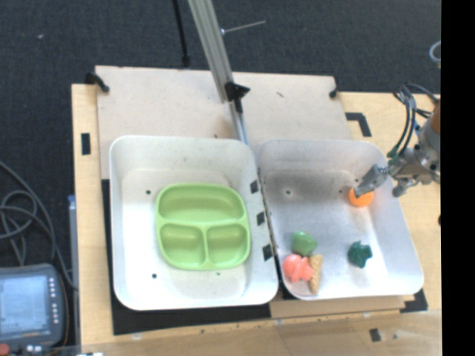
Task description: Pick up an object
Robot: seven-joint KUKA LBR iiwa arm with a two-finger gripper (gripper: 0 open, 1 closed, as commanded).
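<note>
**A:** So where's the gripper (380, 182) at? I see the arm (423, 150) poking in from the right edge, over the right bin (312, 170).

**B:** Yep, it sits low at that bin's right side. One finger (371, 178) angles down-left and its tip touches the top of the orange ball (361, 197). The other finger (402, 185) is well off to the right, so the gripper looks spread wide, and the ball isn't between the fingers. It lies on the bin floor near the right wall.

**A:** What else is in there?

**B:** A dark green toy (360, 254) toward the front right, apart from the ball. Front left there's a cluster: a green piece (303, 242), a pink toy (297, 268) just below it, and a tan cone (317, 271) touching the pink one.

**A:** And the left bin (133, 199)?

**B:** A light green divided tray (202, 226) lying flat in the middle, three compartments. Both bins sit side by side on the bench (185, 95).
</note>
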